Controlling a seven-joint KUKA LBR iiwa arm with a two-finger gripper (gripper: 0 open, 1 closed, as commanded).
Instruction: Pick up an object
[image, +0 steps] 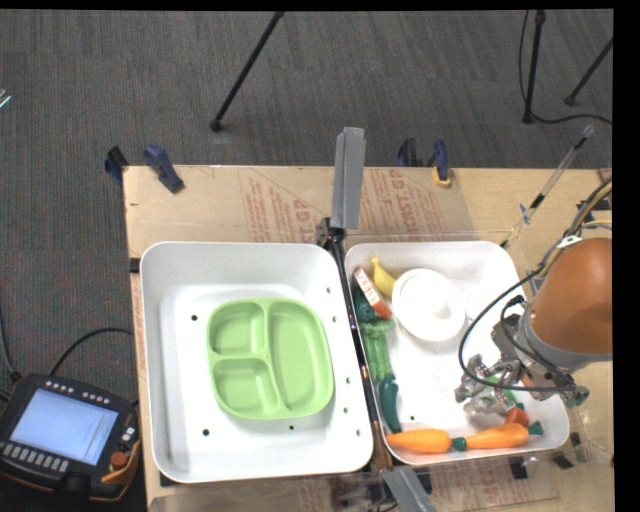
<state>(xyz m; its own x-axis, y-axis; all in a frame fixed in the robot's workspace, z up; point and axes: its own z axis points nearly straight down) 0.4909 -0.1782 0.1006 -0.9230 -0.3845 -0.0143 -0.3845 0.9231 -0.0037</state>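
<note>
The right bin (490, 255) holds several toy foods. A white round bowl (430, 303) lies upside down at its back, with a yellow banana (383, 275) and a small red-and-white packet (366, 288) to its left. Green vegetables (376, 345) and a dark teal piece (389, 402) line the left wall. Two orange carrots (420, 440) (497, 436) lie along the front wall. My gripper (487, 392) is low in the bin's front right part, just above the right carrot and beside a small red piece (516, 416). I see nothing clearly in its grasp.
The left bin (165, 300) holds a light green divided plate (270, 358). A grey post (348, 180) stands behind the gap between the bins. Cables (490, 320) loop from the arm over the right bin. A teach pendant (65, 430) sits at the lower left.
</note>
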